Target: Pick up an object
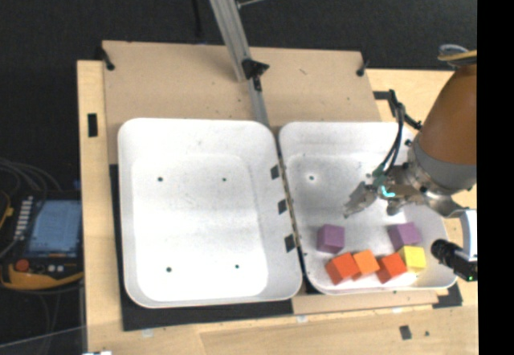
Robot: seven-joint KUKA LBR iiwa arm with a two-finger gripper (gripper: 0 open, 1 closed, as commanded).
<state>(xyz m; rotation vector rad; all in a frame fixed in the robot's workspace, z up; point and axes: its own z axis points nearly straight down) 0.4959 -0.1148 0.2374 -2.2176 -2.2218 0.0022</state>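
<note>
Over the right bin [321, 144], the tool [359, 201] hovers above the blocks; its spread cannot be told.

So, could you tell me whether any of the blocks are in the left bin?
No, the blocks, such as the yellow block, all lie in the right bin.

- My arm [451, 124] comes in from the right side of the camera view, a bulky rounded shape with its orange band uppermost and grey beneath.
- My wrist slants down and to the left from that bulk, with dark cables looping along its upper side.
- A small teal light glows near the wrist's end.
- My gripper [357, 201] points leftward and slightly down, its slim grey tip tapering at the end.
- Nothing sits at that tip.
</note>
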